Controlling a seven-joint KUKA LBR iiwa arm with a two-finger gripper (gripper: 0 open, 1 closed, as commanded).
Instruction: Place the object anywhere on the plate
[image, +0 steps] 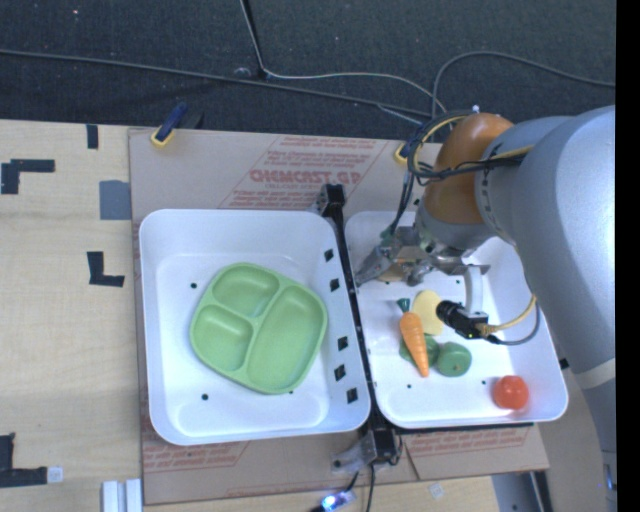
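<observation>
Camera view shows the pick not yet made: right of the green divided plate (260, 326), the hand (405, 262), whose state I cannot tell, hovers just above the toy carrot (415, 343), needing descent and closure.

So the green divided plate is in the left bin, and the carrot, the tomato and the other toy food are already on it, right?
Not quite. The camera view shows the green divided plate in the left bin, but the carrot, the tomato and the other toy food lie in the right bin, none of them on the plate. The gripper is over the right bin too.
</observation>
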